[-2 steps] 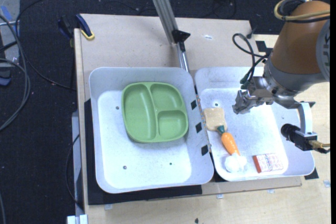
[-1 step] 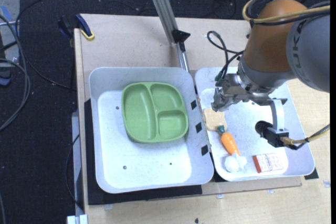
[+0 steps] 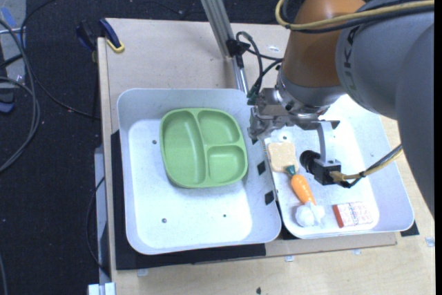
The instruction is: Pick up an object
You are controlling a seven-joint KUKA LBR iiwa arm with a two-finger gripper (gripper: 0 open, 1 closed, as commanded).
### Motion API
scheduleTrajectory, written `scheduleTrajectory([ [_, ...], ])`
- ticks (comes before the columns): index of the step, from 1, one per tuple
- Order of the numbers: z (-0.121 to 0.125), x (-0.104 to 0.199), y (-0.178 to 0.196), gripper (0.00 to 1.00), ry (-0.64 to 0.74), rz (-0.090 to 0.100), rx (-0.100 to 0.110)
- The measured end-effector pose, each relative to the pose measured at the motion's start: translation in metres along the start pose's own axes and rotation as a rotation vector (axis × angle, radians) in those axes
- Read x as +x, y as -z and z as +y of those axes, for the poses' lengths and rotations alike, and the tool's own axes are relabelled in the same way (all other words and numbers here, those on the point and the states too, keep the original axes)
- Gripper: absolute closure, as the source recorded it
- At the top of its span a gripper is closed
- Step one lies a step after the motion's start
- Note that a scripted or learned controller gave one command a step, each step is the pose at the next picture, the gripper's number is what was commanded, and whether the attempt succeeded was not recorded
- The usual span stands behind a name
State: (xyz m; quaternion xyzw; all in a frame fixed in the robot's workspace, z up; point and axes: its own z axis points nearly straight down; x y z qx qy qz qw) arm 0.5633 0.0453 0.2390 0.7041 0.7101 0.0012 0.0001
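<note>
My gripper (image 3: 264, 126) hangs over the left edge of the right bin (image 3: 387, 214), just above a tan toast-like slice (image 3: 280, 155). Below the slice lie an orange toy carrot (image 3: 302, 188) and a small white object (image 3: 307, 215). A red and white packet (image 3: 353, 214) sits at the bin's front right. The wrist and cables cover the fingers. Nothing shows between them.
The left bin (image 3: 141, 217) holds a green divided plate (image 3: 204, 147). A slanted metal pole (image 3: 214, 7) rises behind the bins. A black fitting (image 3: 322, 168) with a yellow cable hangs off the wrist over the right bin. My arm covers the right bin's back.
</note>
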Motion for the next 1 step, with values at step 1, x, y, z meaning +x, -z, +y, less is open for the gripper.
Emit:
scheduleTrajectory([
  [1,0.0244,0.0479,0.008,1.0,-0.001,0.0,-0.002],
])
